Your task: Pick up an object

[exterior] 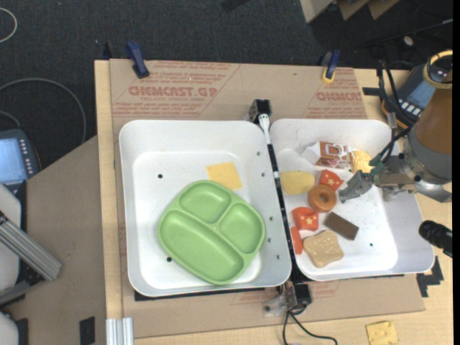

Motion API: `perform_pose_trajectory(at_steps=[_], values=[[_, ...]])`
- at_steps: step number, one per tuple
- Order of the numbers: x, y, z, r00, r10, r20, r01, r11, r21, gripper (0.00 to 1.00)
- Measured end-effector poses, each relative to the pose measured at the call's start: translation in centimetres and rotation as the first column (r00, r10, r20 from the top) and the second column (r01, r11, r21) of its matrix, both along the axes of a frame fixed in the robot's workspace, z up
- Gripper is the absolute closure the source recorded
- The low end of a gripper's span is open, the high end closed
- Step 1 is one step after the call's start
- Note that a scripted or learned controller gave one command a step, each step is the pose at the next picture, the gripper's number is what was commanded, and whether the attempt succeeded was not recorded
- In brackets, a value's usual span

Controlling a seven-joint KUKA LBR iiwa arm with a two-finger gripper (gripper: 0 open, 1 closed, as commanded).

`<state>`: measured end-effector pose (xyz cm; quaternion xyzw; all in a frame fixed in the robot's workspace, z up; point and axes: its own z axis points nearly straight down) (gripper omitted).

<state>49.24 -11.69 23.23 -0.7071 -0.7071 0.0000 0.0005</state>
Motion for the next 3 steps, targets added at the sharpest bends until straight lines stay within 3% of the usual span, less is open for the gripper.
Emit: perform_pose_trajectory(at_steps=[1, 2, 3], values=[[4.5, 2.3, -15.0, 1.0, 0.003, -0.004, -0.003, 1.0, 0.002, 0.0], [4.4, 2.1, -13.3, 1.0, -0.002, 0.003, 0.002, 1.0, -0.001, 1.0], [7.2, 9.2, -4.2, 1.0, 0.008, 0.011, -0.008, 1.0, 0.0, 1.0]])
